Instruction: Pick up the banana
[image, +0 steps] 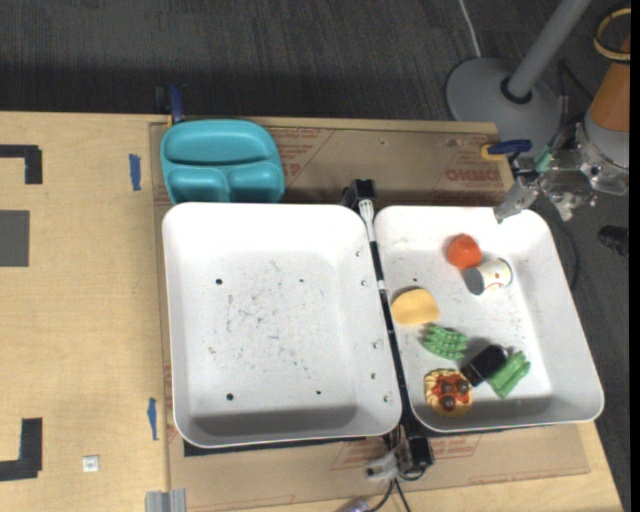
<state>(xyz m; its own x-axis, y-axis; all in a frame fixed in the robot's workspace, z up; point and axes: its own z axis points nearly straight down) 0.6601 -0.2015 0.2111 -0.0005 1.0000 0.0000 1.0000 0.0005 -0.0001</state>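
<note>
The banana appears as a short, rounded yellow piece lying in the right bin, close to its left wall. My gripper hangs at the back right corner of that bin, above the rim. It is far behind and to the right of the banana, and nothing is seen in it.
The right bin also holds an orange ball, a white cup on its side, two green pieces, a black block and a round red-yellow toy. The left bin stands beside it, with a teal tray behind.
</note>
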